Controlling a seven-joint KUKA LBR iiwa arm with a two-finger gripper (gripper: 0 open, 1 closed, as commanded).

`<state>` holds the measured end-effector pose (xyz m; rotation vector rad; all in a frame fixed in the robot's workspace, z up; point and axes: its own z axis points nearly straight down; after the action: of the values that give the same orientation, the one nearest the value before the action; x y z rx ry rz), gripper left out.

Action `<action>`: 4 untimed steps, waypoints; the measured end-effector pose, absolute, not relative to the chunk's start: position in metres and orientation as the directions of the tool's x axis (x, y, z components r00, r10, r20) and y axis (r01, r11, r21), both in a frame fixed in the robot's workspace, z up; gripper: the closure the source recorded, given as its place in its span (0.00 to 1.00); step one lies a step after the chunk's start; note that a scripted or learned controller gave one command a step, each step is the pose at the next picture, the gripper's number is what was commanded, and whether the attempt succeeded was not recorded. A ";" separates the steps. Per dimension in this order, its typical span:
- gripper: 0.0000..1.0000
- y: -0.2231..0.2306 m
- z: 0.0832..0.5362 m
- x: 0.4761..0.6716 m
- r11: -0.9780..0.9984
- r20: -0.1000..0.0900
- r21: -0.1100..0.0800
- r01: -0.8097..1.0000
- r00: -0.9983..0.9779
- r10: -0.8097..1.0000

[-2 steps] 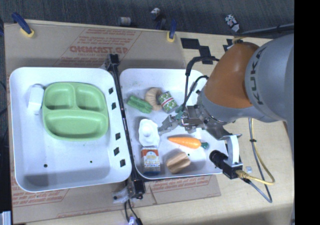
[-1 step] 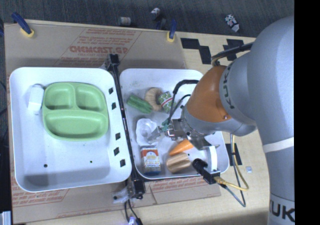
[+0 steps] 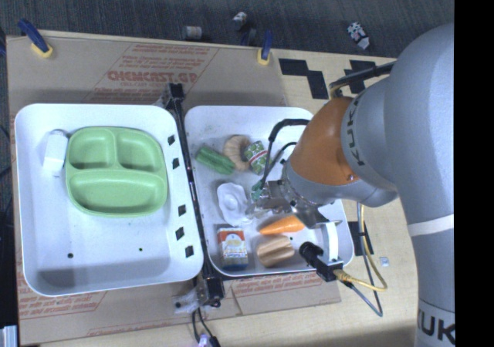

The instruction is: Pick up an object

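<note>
The grey arm (image 3: 401,145) comes in over the right bin's (image 3: 231,116) right edge, its orange band (image 3: 328,149) above the bin's right half and the wrist bent down toward the bin's middle. The gripper (image 3: 266,197) hangs low near the centre of the right bin, just above the carrot (image 3: 282,224). Whether it is released or clenched cannot be made out, and nothing can be seen held in it.

There are two bins. The left bin (image 3: 31,261), touching the right bin's left wall, holds one green divided plate (image 3: 116,172) and one small white cylinder (image 3: 54,151).

Seven loose objects lie in the right bin:
- one green stick (image 3: 214,159), one round brownish piece (image 3: 236,146) and one green-labelled can (image 3: 257,155) across its far half
- one white crumpled thing (image 3: 230,199) at its middle left
- one small carton (image 3: 232,247), one tan bun (image 3: 275,250) and the one carrot along its near edge

The right bin's right wall and far right corner are hidden under the arm. The gripper's tip is a dark blur, and the can is partly covered by the wrist.
</note>
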<state>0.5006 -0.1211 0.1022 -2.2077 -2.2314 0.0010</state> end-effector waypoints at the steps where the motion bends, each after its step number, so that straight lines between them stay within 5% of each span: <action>1: 1.00 -0.073 0.208 0.477 0.006 0.001 0.001 1.000 -0.006 1.000; 2: 0.00 -0.073 0.208 0.477 0.006 0.000 0.000 1.000 -0.006 1.000; 3: 0.00 -0.084 0.296 0.553 0.005 -0.001 0.003 1.000 -0.005 1.000; 4: 1.00 -0.084 0.306 0.554 0.014 -0.001 0.005 1.000 -0.014 1.000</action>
<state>0.5543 -0.0836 0.3061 -2.2094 -2.2397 -0.0049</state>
